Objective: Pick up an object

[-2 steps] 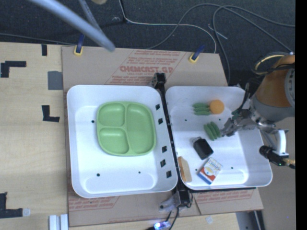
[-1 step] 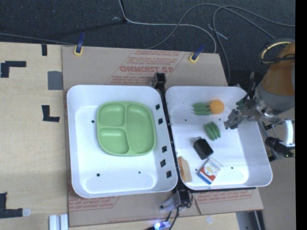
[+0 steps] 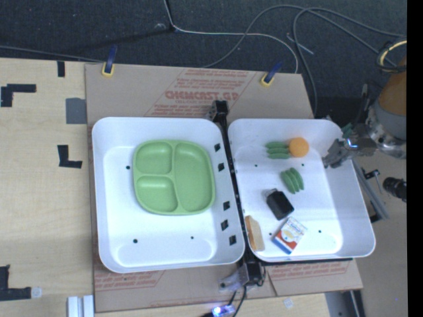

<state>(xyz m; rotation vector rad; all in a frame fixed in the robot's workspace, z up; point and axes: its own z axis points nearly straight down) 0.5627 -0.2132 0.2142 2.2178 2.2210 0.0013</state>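
Gripper (image 3: 336,152) at right bin's (image 3: 344,197) far-right rim, state cannot be told; nearest orange ball (image 3: 299,146) judged light, smooth, roll-prone, best pinched across its middle.

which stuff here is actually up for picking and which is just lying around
Part of the job:
- end effector, at the right bin's right edge
- orange ball
- green piece beside the ball
- second green piece
- black block
- small carton
- brown piece

Just lying about:
- green divided plate in the left bin
- cables behind the bins
- cardboard sheet
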